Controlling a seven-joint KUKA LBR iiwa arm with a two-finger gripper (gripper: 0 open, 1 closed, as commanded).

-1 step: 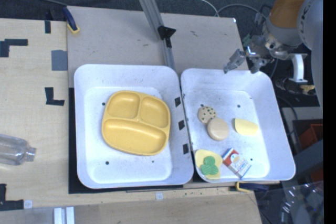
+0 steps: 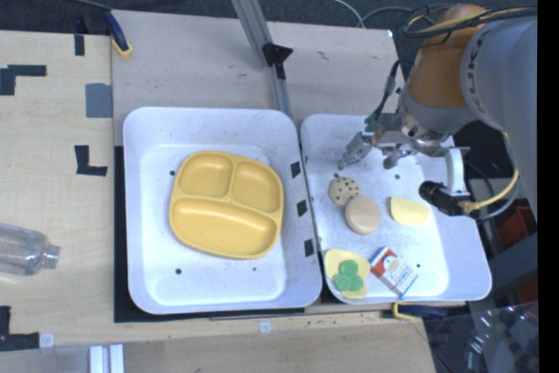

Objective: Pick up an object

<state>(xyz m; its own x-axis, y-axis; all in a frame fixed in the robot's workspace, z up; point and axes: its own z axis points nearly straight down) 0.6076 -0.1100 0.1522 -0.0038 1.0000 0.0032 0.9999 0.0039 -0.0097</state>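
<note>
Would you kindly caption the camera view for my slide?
Gripper hovers open over right bin above a cookie; yellow divided plate in left bin.

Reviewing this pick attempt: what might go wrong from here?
1. The cookie and tan bun touch, so closing on one may shove the other.
2. The gripper hangs near the right bin's far end, away from every item; a straight descent would likely grab nothing.

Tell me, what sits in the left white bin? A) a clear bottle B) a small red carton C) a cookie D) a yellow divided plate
D: the yellow divided plate lies alone in the left bin; the cookie and carton are in the right bin.
</note>
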